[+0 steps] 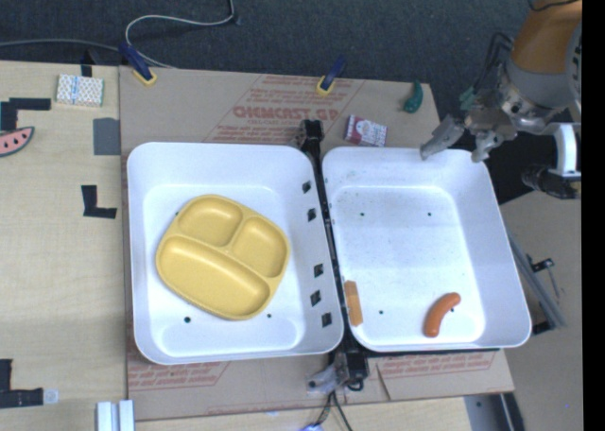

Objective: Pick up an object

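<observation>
Currently: gripper (pixel 458 139) spread open, holding nothing | arm cut off at right | sausage (pixel 440 314) in right bin (pixel 492 221)

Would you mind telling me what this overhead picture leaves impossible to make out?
- Arm: cut off by the top and right edges above its orange band.
- Small red packet behind the bins: print too small to read.
- Tan piece against the right bin's left wall: too small to identify.
- Clamp below the bins: blurred, partly hidden by the bin rims.

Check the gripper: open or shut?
Open. The gripper sits at the right bin's far corner, its two fingers spread apart with nothing between them.
</observation>
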`<state>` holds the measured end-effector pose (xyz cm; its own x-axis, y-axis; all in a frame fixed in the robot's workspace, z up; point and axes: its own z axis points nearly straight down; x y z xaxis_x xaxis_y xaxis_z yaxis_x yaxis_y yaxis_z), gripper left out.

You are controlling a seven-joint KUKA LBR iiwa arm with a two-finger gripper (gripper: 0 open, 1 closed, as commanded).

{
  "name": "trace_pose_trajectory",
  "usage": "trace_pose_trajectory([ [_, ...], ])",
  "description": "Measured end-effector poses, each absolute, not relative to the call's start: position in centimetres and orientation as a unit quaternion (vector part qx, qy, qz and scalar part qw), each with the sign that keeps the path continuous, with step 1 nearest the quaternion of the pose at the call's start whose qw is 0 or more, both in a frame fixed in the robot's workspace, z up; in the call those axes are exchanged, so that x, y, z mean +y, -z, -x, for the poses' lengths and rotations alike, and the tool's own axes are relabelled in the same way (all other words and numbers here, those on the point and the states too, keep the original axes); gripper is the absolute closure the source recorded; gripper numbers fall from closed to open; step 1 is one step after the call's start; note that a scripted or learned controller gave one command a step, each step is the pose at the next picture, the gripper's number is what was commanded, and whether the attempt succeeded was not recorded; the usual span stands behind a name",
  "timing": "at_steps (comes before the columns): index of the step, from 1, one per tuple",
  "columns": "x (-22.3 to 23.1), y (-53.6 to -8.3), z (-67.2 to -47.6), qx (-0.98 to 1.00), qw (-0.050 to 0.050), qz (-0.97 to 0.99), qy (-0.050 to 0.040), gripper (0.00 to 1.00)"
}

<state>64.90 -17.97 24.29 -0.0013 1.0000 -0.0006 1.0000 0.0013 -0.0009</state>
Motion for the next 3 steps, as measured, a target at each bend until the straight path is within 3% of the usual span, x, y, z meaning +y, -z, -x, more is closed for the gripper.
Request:
trace_pose_trajectory([
  [1, -18.6, -12.5, -55.2, -0.707, 0.002, 0.707, -0.0015, 0.0],
  [2, -17.9, -8.6, -49.0, -0.707, 0.0, 0.707, 0.0003, 0.0],
  [3, -14.0, -8.6, -48.6, -0.707, -0.003, 0.707, 0.001, 0.0],
])
